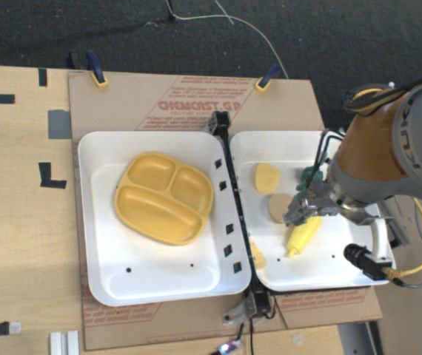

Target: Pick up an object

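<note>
While the arm reaches in from the right, the end effector sits low in the right bin.
Finger state cannot be determined. A yellow corn-shaped object lies directly beneath it, lower centre-right of frame; a yellow divided plate occupies the left bin.

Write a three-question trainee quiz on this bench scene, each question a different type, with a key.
1. True or false: the yellow divided plate lies in the left bin.
2. The gripper hovers over which bin? A) left B) right
3. Fill in: the long yellow piece, perhaps a corn cob, lies just below the ____.

Key: 1 true; 2 B; 3 gripper.
</note>
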Tool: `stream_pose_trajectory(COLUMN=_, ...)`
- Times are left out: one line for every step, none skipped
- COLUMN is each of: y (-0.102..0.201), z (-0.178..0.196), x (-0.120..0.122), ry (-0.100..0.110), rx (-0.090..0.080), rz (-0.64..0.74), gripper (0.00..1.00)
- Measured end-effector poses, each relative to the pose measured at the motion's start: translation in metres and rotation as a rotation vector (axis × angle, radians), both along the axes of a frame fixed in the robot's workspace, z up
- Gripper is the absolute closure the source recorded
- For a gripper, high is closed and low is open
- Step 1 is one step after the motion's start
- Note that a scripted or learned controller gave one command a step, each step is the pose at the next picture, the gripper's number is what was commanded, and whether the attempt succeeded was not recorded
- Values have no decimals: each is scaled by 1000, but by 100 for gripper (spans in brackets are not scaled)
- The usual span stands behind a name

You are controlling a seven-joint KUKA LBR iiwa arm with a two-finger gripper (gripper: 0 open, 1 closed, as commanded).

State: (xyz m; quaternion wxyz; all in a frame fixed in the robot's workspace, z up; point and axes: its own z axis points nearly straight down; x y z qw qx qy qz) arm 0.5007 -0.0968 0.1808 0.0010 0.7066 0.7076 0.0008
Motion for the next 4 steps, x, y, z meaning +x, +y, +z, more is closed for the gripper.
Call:
stream_pose_trajectory(y=10, z=57, x=5, ry=-2, rx=0, rz=2, gripper=100)
stream_pose_trajectory(y=60, z=42, x=20, ry=5, rx=1, rz=4, gripper=100)
stream_pose_trajectory(y=110, z=31, x=37, ry=5, rx=1, rz=5, gripper=100)
stream_pose_trajectory(y=171, z=35, x=44, ry=4, rx=2, rz=7, gripper=100)
